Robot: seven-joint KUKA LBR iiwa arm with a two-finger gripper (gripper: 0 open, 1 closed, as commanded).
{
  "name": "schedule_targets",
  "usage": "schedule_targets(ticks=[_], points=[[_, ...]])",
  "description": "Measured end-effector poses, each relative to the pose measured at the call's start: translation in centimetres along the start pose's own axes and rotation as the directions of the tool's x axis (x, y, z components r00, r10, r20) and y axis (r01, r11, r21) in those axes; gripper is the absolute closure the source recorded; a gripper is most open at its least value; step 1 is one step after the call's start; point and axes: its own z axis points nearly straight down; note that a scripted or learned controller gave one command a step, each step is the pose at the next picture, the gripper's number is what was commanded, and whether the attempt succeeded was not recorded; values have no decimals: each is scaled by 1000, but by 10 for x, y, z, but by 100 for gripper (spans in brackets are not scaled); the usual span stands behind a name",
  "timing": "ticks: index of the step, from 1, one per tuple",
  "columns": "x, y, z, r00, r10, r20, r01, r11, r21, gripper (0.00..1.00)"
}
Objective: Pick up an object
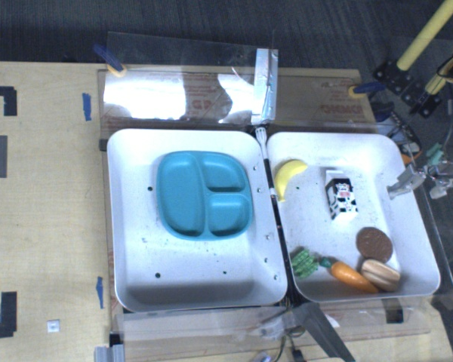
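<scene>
A camera above a wooden bench looks down at a slant on two shallow white bins side by side. The left bin (136,270) holds a blue divided plate (205,194), lying flat near its middle. The right bin (419,225) holds a yellow lemon-like toy (288,176) against its left wall, a small black-and-white cow-patterned carton (340,197) near the centre, and a brown round disc (374,243) toward the front right. Along the front wall lie a toy carrot (346,273) with green leaves and a tan bread roll (382,272), touching each other. A metal gripper (419,178) sits at the right bin's right edge, away from every object; the spread of its fingers cannot be made out.
</scene>
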Motion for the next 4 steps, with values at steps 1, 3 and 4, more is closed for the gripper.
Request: schedule_targets(ticks=[1,3,4], points=[[40,21,94,997,73,-2,-73,997,8,0],[44,77,159,999,53,0,-53,999,1,100],[134,110,75,996,90,-1,-90,996,-7,100]])
